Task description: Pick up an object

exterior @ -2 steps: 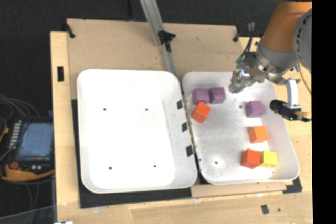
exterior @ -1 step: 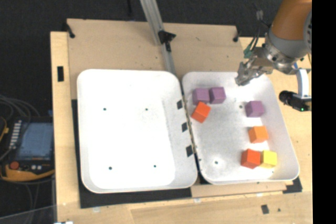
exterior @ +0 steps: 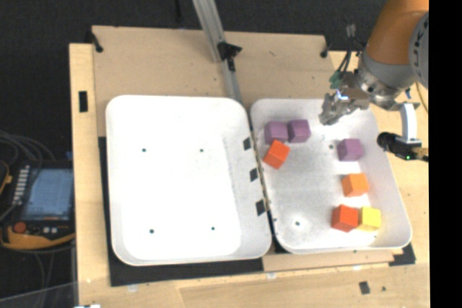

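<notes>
1. Blocks lie scattered in the right bin: seven small cubes, none of them lifted off the floor of the bin.
2. The gripper hangs over the far part of the right bin, near its back rim. Nothing shows between its fingers, and I cannot tell how wide they stand.
3. Nearest to the gripper are two purple blocks, one just left and below the fingertips, the other touching its left side.
4. An orange block sits just in front of that pair, close to the bin's left wall.
5. A third purple block lies alone toward the right side, apart from the gripper.
6. In front of it is another orange block, also on its own.
7. At the near right corner a red-orange block and a yellow block sit side by side, touching.
8. The grey arm with its orange band comes in from the right, above the bench.
9. The left bin lies beside the right one, their edges meeting in the middle.
10. A slanted metal pole rises from the back of the bench.
</notes>
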